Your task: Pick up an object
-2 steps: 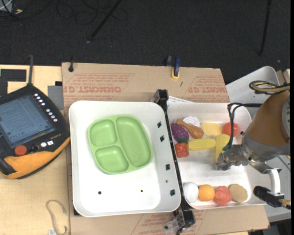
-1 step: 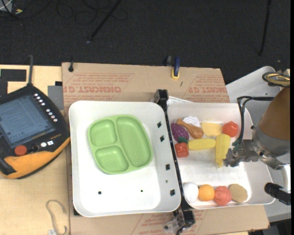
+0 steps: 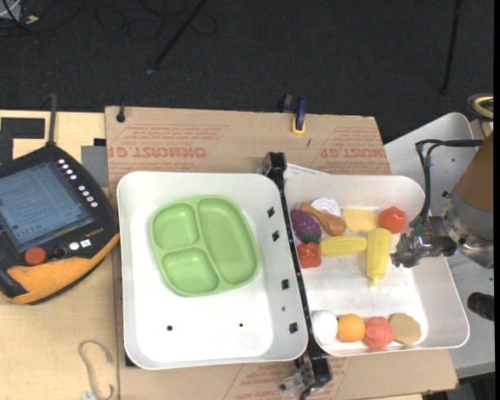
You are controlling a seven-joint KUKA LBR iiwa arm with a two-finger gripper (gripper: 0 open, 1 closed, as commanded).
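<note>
Your gripper (image 3: pixel 407 251) hangs low in the right bin (image 3: pixel 437 307), just beside the upright yellow corn (image 3: pixel 377 253); whether it is apart or together, I cannot tell. I judge it placed there to take that corn; the green divided plate (image 3: pixel 204 245) lies alone in the left bin (image 3: pixel 142 307).

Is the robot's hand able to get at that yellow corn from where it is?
Probably yes. The hand sits just right of the upright corn, in the same bin, with nothing between them.

A robotics lab bench: two white bins (image 3: pixel 142 323) sit on clamped cardboard (image 3: pixel 233 140), a teach pendant (image 3: pixel 42 215) alongside and loose cables (image 3: pixel 108 7) trailing across the dark floor behind.
</note>
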